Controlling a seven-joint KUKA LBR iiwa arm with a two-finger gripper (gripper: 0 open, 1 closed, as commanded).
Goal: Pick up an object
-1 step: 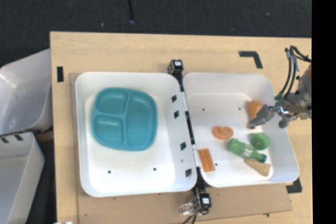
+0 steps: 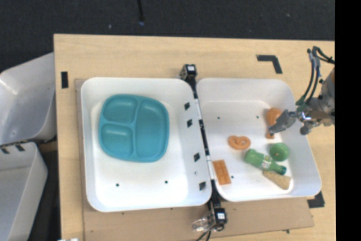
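The right bin (image 2: 237,93) holds several small items: an orange piece (image 2: 273,115), an orange ring (image 2: 239,142), a green bottle (image 2: 260,160), a round green thing (image 2: 278,150), a tan wedge (image 2: 278,179) and an orange block (image 2: 221,171). My gripper (image 2: 293,123) hovers over the bin's right side, just right of the orange piece and above the round green thing. Its fingers (image 2: 280,124) are spread open with nothing between them.
The left bin (image 2: 90,178) carries a teal divided plate (image 2: 134,127). A black-clipped divider (image 2: 197,127) runs between the two bins. Cables (image 2: 313,73) hang at the right by the arm. A white container (image 2: 22,104) stands off the bench's left edge.
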